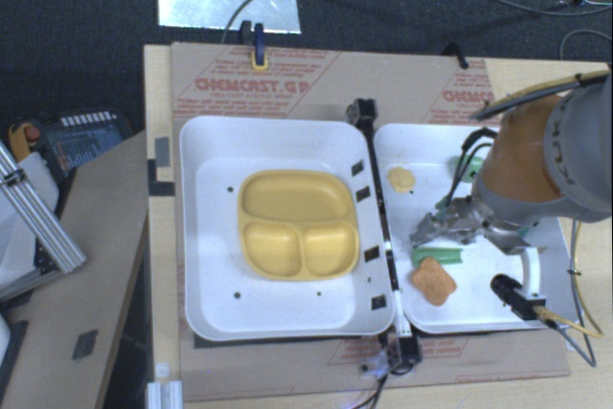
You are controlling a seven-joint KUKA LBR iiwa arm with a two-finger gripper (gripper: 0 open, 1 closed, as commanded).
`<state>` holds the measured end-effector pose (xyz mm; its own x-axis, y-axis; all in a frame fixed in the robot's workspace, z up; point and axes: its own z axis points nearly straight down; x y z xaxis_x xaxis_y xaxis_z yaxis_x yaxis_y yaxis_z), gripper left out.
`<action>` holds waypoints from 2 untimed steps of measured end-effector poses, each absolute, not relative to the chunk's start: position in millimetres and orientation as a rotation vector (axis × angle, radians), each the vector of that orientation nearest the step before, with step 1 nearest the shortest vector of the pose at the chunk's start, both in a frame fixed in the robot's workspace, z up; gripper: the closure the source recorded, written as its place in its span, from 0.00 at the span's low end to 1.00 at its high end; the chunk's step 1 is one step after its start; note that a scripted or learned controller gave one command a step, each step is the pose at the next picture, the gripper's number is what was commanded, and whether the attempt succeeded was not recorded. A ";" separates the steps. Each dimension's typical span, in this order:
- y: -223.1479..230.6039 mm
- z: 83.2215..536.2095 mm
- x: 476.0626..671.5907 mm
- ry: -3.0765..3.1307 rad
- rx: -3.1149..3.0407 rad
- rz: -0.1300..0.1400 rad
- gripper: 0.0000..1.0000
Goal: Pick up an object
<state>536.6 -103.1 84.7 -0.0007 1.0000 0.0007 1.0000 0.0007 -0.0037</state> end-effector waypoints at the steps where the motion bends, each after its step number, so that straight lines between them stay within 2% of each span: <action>1: -103.4 98.3 538.2 -2.224 -2.221 -0.001 1.00; 2: -104.6 161.3 535.2 -2.229 -2.222 -0.006 1.00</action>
<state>535.2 -104.6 161.3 -0.0032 1.0000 -0.0011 1.0000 0.0032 0.0068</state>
